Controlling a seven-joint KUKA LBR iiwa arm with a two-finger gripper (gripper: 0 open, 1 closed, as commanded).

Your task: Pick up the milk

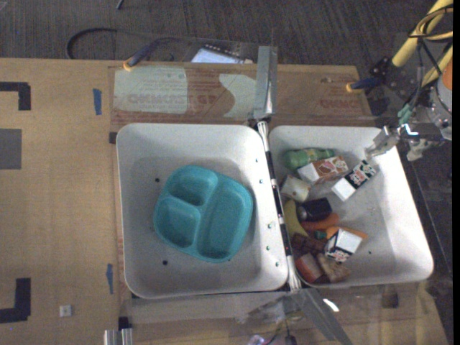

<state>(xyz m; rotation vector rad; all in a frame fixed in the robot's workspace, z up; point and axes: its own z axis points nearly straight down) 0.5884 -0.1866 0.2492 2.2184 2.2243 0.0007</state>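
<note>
A brown worktop on dark carpet carries two white bins side by side. The left bin holds a teal divided plate with bare floor around it. The right bin is crowded along its left side, its right half open. The milk, a small black-and-white carton, lies tilted near the upper middle. The gripper hangs at the bin's top right corner, just above the milk; how wide it stands cannot be told

Milk carton lies tilted in right bin; teal tray in left bin
</note>
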